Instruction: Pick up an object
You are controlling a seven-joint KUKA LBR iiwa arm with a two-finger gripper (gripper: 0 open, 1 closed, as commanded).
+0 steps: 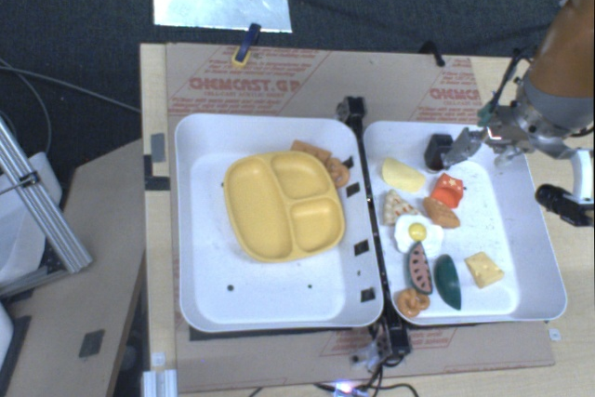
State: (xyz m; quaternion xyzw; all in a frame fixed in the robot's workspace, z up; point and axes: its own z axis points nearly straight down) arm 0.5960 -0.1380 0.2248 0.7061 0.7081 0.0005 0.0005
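**Toy food in the right bin**

You see the hand (453, 147) low over the right bin (530, 228), near a red piece (448, 190). A fried egg (416, 232) lies nearby. The left bin (200, 200) has a yellow tray (279, 205).

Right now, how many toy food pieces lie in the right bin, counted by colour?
Yellow: 2, a pale wedge and a cheese cube
Red: 2, a red piece and a watermelon slice
Brown or tan: 3
White: 1, a fried egg
Green: 1
Total: 9
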